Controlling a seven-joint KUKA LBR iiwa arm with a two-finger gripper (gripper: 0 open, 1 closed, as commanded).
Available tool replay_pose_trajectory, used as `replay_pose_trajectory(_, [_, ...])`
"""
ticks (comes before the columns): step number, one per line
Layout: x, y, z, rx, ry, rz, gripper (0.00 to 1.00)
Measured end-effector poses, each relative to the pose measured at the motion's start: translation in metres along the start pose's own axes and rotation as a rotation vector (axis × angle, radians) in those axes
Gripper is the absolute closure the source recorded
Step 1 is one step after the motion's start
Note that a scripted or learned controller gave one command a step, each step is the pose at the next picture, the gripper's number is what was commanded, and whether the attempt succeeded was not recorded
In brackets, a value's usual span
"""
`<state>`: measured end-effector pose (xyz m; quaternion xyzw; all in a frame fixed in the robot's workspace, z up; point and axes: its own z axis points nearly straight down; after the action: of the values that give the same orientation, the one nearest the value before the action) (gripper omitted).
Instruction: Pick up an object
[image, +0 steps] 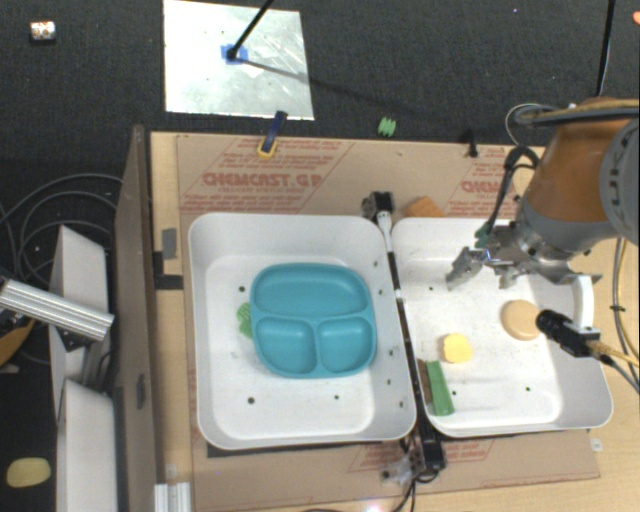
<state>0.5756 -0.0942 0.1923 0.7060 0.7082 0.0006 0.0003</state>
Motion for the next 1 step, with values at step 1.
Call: replay_pose_trajectory(1, [-0.0136,-0.0258,-0.0147,0.001,0.0,0.003,0.0])
